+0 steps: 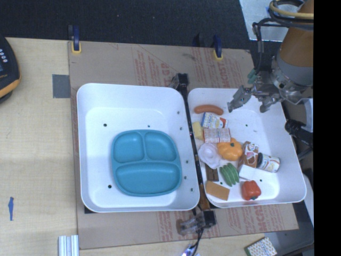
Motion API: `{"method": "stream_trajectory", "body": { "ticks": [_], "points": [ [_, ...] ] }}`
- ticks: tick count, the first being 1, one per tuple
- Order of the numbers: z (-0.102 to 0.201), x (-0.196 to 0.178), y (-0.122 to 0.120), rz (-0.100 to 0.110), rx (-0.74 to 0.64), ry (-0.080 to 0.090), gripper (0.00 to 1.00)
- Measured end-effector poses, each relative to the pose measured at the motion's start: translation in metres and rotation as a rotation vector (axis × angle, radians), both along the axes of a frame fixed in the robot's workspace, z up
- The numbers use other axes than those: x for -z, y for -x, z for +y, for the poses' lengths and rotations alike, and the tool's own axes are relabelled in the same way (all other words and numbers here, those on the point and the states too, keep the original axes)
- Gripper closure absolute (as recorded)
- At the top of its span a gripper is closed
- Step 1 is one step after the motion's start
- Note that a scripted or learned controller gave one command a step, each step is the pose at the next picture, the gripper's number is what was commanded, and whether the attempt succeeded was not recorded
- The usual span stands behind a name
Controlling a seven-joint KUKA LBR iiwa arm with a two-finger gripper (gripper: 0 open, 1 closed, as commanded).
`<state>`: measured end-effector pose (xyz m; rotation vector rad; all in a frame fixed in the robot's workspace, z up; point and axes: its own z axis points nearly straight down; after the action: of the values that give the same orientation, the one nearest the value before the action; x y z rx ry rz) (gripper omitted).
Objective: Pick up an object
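Note:
My gripper [249, 103] hangs over the far part of the right bin [277, 137], fingers spread open with nothing between them. Below and left of it lie several toy food items: a sausage [208, 110], a small carton [213, 121], a wrapped pack [218, 135], an orange pepper [230, 150], a white cup [208, 154], a green pickle [230, 174], a red tomato [251, 190], a tan slice [217, 190], and a small can [268, 163]. A blue divided plate [146, 162] rests in the left bin [96, 121].
Both bins sit on a cardboard sheet [133, 68] held by blue clamps [76, 38] at the far edge. A black divider bar [191, 137] runs between the bins. A dark device [7, 65] sits at the far left of the bench.

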<state>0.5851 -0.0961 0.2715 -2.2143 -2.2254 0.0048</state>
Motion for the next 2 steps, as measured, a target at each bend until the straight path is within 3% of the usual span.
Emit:
{"method": "stream_trajectory", "body": {
  "ticks": [1, 2],
  "points": [
    [0.0, 0.096, 0.075, 0.015, 0.002, -0.003, 0.0],
    [-0.018, 0.167, 0.043, 0.001, 0.001, -0.001, 0.0]
  ]
}}
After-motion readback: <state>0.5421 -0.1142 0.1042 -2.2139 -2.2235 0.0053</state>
